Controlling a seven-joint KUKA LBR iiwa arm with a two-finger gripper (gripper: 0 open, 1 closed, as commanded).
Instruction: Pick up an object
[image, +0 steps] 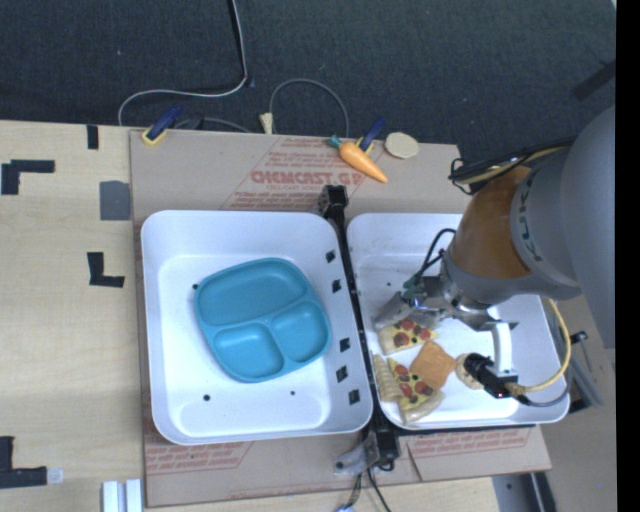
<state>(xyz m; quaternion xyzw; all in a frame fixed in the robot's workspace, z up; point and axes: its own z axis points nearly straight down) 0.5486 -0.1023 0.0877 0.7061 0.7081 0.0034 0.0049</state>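
My gripper (422, 298) is low in the right bin (400, 232), just above and touching the upper edge of a toy pizza slice (404, 336). A second pizza slice (409, 387) lies near the bin's front wall, with a tan toast-like piece (433, 364) resting partly on it. A small pale item (467, 368) sits beside the toast, partly behind a black part of the arm. The grey arm with its orange band (495, 232) covers the bin's right half.
The left bin (165, 250) holds a blue three-compartment plate (262, 318). Behind the bins, on the cardboard, lie a toy carrot (362, 161) and a tan disc (402, 146). A black divider (345, 300) runs between the bins. Cables trail at the back.
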